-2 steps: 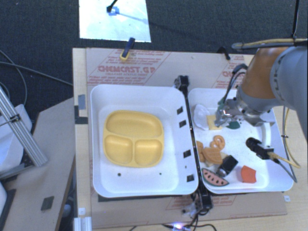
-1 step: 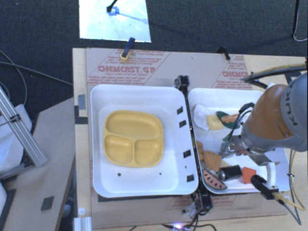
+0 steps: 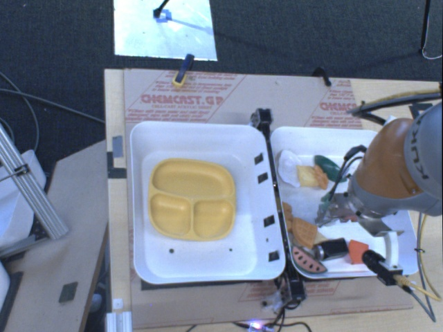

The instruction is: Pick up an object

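**Arm low over the right bin, gripper among the toy food**

The gripper (image 3: pixel 331 211) sits low in the right bin (image 3: pixel 401 258), below the grey arm (image 3: pixel 398 175) with its orange band; whether it is apart or together I cannot tell, and nothing shows between its parts. Just left of and below it lies a brown bread-like piece (image 3: pixel 302 229). Further below are a black cylinder (image 3: pixel 331 248), an orange block (image 3: pixel 357 252) and a watermelon slice (image 3: pixel 304 260). Above and left of the gripper lie a yellowish pastry (image 3: pixel 310 177), a white cup-like piece (image 3: pixel 287 162) and a dark green item (image 3: pixel 327 164). Well to its left, the other bin (image 3: pixel 149 144) holds a yellow divided plate (image 3: pixel 192 199). Both bins rest on the bench (image 3: pixel 228 95).
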You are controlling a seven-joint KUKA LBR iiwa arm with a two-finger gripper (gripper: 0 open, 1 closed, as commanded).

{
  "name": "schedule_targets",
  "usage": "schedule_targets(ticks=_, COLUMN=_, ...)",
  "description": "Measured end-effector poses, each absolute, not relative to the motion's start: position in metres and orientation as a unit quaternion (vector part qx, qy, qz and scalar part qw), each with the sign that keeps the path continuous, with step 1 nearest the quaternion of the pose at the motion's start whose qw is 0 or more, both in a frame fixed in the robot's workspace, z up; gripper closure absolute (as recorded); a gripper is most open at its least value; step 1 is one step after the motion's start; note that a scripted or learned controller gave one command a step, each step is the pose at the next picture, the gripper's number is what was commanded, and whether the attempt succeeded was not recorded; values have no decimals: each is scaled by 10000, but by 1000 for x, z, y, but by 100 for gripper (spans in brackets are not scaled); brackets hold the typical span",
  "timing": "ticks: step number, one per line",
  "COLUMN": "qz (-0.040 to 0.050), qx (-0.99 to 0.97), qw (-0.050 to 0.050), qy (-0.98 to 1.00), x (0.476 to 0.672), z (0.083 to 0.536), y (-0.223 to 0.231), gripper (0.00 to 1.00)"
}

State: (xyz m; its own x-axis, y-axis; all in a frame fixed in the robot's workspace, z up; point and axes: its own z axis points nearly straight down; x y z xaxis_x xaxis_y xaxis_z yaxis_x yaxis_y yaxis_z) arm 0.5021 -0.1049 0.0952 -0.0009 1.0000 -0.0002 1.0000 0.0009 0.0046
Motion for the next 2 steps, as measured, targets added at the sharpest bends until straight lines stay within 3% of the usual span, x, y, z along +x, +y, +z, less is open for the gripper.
schedule_targets(ticks=2, qz=33, qx=7067, qw=32, qy=7075, x=504, z=116, y=-105, gripper=100)
